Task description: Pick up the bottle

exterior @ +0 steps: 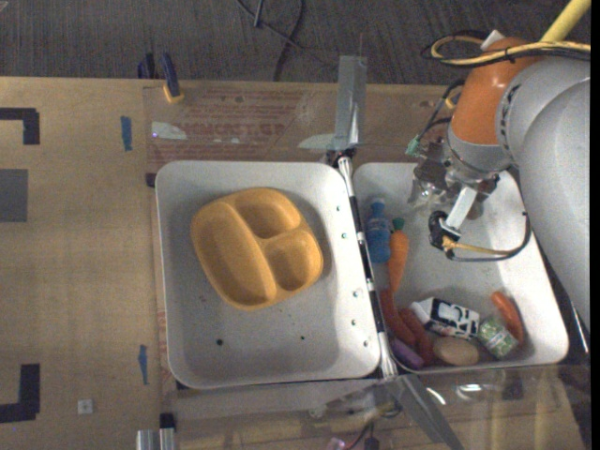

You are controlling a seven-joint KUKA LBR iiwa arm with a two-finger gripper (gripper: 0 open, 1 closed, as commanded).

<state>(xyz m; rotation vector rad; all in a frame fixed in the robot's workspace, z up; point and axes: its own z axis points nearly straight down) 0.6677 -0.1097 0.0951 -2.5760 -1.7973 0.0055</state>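
The bottle [378, 235] is small and blue with a dark cap. It lies lengthwise against the left wall of the right bin [539, 279], cap toward the back. My gripper [427, 191] hangs over the back part of that bin, to the right of the bottle and a little farther back, apart from it. The grey wrist with its orange band [480, 101] covers most of the gripper from above. Nothing can be seen held in it.
A carrot [398, 256] lies just right of the bottle. Red sausages [397, 323], a purple item [408, 352], a black-and-white carton [450, 317], a potato [457, 351] and a green can [497, 337] crowd the bin's front. A yellow divided plate [258, 247] sits in the left bin [178, 298].
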